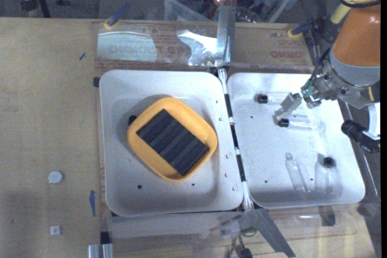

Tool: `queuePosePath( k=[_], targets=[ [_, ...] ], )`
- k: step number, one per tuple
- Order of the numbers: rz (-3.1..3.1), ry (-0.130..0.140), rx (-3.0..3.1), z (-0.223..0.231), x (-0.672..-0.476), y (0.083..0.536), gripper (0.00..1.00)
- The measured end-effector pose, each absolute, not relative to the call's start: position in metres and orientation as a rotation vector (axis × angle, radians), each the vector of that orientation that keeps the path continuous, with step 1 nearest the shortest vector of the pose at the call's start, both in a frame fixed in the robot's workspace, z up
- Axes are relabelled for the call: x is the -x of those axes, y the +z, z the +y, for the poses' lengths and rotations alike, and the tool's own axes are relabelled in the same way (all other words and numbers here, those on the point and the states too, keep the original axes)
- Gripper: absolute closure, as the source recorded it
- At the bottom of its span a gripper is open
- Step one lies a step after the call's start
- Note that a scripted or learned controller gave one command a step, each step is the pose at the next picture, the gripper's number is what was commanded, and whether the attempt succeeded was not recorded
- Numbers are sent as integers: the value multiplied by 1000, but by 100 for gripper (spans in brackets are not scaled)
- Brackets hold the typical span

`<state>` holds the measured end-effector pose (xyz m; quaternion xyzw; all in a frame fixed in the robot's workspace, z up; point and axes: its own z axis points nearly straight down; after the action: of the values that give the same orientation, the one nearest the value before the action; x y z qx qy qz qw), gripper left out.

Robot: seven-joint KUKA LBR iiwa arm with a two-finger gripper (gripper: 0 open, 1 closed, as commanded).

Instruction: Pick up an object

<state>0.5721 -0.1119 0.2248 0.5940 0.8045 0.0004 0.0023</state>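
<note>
Tool [290, 107] over right bin [344, 193], nothing gripped.
You see fingers apart w/ small gap; yellow object [172, 139] sits centre of left bin [115, 190], tool's 9 o'clock.

Yellow-orange pad [172, 139] showing dark grey ribbed panel on top, lying in left white bin [115, 130]. Right white bin [266, 184] sitting under grey gripper [283, 113], speckled with small black dots. Arm [358, 39] showing orange band over grey. Bench [42, 99] looking tan.
</note>
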Motion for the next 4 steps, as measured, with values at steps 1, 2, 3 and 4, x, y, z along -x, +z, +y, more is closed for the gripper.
queuePosePath(
  k=[1, 2, 3, 4],
  targets=[
    [2335, 0, -2099, -160, -616, 109, 0],
    [2353, 3, -2077, -187, -581, 87, 0],
    [2347, 7, -2076, -187, -583, 99, 100],
    [2322, 1, -2114, -85, -596, 185, 100]
  ],
)
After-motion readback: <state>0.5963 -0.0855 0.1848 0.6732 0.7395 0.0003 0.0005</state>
